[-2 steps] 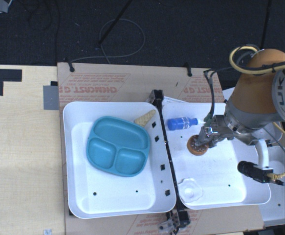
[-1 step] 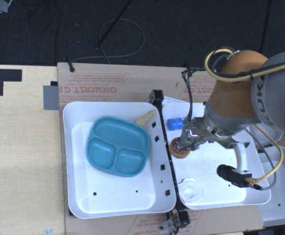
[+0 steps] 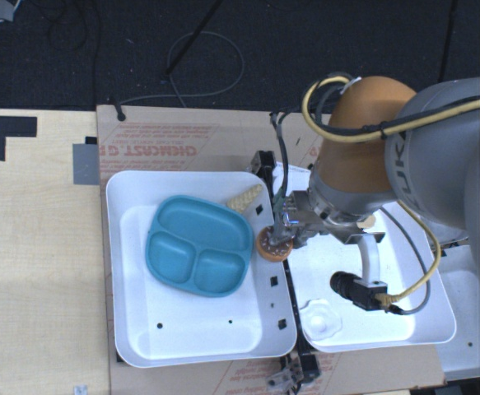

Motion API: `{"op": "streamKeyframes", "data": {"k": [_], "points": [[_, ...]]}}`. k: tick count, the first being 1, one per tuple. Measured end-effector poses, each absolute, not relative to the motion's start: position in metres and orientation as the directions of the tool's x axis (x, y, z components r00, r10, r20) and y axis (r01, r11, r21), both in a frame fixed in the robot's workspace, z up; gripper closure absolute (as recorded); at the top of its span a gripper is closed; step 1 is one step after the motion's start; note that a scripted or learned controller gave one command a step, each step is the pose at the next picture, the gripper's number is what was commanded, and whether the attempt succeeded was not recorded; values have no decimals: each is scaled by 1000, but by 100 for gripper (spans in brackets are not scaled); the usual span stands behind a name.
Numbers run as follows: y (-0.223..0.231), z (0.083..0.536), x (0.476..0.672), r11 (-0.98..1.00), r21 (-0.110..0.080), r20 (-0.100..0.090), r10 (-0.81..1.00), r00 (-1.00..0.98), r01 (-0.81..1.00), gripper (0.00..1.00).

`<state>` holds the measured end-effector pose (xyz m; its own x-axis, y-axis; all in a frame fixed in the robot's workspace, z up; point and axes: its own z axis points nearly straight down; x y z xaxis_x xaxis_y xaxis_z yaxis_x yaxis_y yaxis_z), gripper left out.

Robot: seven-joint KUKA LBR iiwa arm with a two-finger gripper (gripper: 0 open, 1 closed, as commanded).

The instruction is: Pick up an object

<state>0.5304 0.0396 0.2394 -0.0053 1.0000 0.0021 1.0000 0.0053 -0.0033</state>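
Object: brown round piece is sitting at the left bin's right rim, by the divider between the two bins.
Gripper: is hovering right above that piece; how far its claw is spread, I cannot tell.
Blue divided plate: is lying mid left bin.
Beige ridged piece: is resting against the plate's upper right edge.
Right bin: arm is reaching over it.

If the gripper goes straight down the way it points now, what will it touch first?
Most likely the small round brown object at the divider between the two bins: the gripper sits right over it, beside the blue divided plate. Depth is unclear from this slanted view, so it could land on the bin rim instead.
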Motion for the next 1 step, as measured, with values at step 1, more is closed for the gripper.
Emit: {"op": "streamKeyframes", "data": {"k": [1], "points": [[86, 233, 519, 4, -5, 1, 1000, -4, 1000, 100]]}}
